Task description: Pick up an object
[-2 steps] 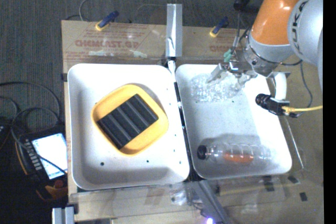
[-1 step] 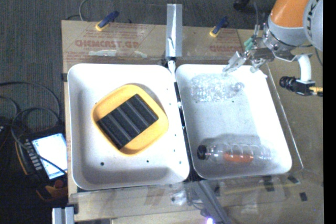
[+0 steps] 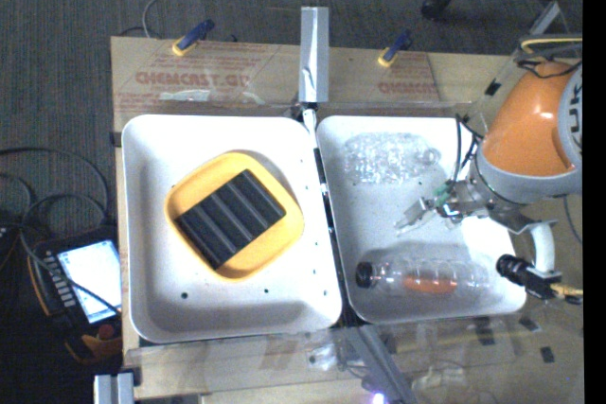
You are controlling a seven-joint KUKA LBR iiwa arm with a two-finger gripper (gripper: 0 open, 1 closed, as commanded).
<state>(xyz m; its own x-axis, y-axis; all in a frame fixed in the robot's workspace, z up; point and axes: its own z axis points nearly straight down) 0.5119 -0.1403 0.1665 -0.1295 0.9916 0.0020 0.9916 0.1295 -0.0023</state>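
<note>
Lying nearest along the front wall of the right bin is a clear plastic bottle with a dark cap and something orange inside. Just beyond it the gripper hangs over the bin's middle; whether it is open or closed cannot be told. Farther back sits a crumpled clear wrapper. A yellow and black sponge-like block fills the left bin

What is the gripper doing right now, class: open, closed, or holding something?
Gripper: over the right bin, above the plastic bottle; whether it is open or closed cannot be told.
</note>
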